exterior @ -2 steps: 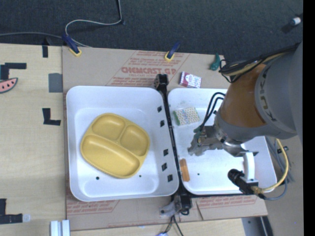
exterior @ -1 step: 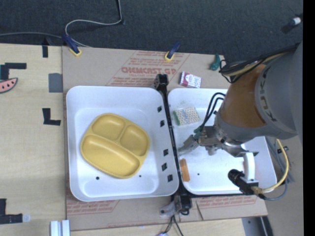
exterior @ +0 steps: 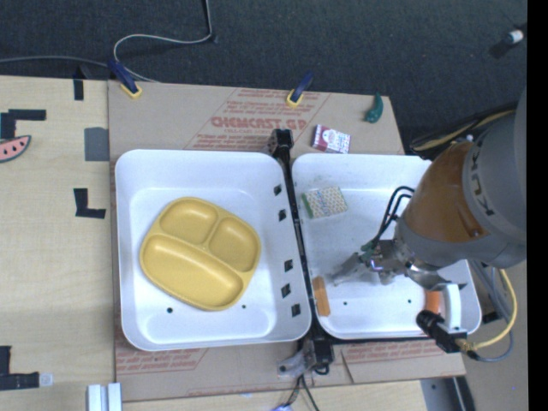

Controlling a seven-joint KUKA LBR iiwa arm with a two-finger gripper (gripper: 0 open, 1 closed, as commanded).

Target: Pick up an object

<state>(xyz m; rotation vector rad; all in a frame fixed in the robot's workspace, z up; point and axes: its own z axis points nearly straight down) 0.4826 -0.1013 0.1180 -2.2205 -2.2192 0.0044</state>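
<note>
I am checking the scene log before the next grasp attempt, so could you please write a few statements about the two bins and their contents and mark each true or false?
1. The yellow divided plate lies in the left bin. True.
2. The gripper hangs over the left bin. False: it is over the right bin.
3. A small patterned packet lies near the upper left corner of the right bin. True.
4. The small orange object rests on the yellow plate. False: it lies in the right bin by the divider.
5. The small red packet lies inside the right bin. False: it sits on the cardboard above the bins.
</note>
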